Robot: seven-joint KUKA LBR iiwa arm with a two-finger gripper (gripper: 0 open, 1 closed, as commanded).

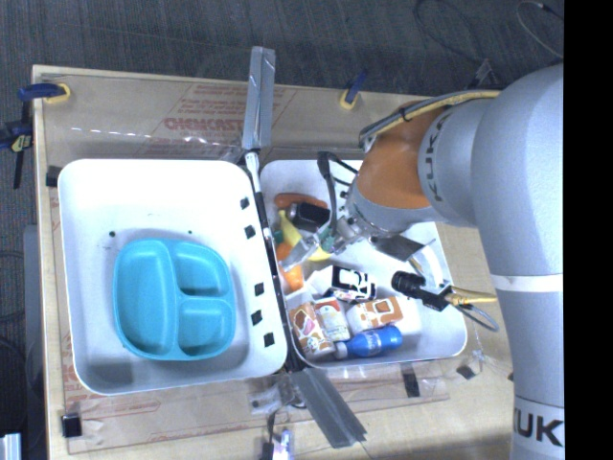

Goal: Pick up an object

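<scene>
From my station I see the arm (498,171) reaching into the right bin (446,339), and the pincer (330,238) is low over the upper left part of this bin. The wrist covers it from above, so I cannot tell how far the pincer is open or whether it has hold of anything.

All things that could be picked lie in the right bin. A black object (308,214) and a yellow object (287,230) are just beside the pincer. An orange object (292,276) lies near the dividing wall. A black-and-white item (351,281) sits toward the middle. A blue bottle (374,341) lies on its side at the near wall, touching some printed cartons (321,322).

The left bin (86,175) holds a blue divided plate (174,298). Both bins stand on the bench (124,103).
</scene>
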